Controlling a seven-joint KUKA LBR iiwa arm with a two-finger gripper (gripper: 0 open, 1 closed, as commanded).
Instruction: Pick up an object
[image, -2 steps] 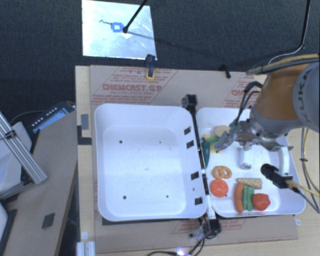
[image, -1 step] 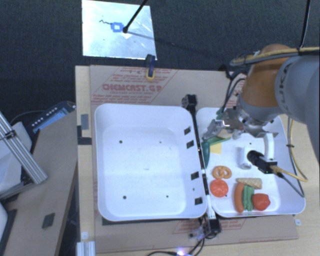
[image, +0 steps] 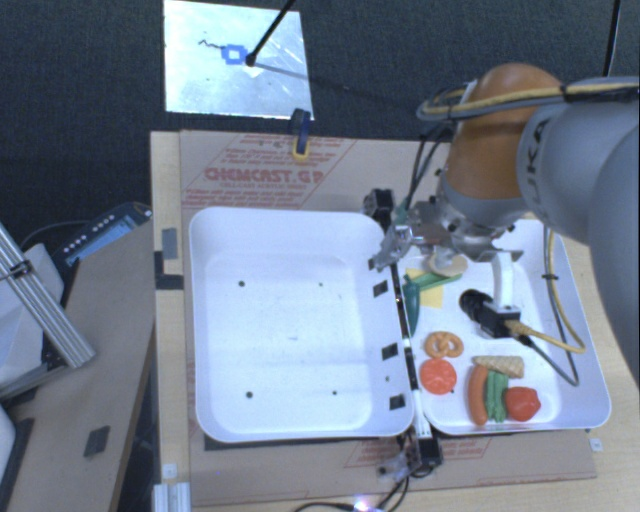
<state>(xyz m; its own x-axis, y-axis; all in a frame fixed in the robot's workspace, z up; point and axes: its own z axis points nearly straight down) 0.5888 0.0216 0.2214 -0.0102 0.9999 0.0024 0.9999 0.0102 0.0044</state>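
Can't tell how the gripper (image: 432, 262) jaws stand, buried under the wrist at the back of the right bin (image: 588, 385). Pale round piece (image: 447, 265) and yellow-green piece (image: 426, 287) right below. Pretzel (image: 443, 345), tomato (image: 437, 376), carrot (image: 478, 393) well nearer the front.

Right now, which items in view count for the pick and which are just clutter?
Job:
gripper over the right bin
pretzel
red round piece
green pod
orange carrot-like piece
red piece
yellow-green pieces

Lying about:
left bin
blue and yellow clamp
cardboard sheet
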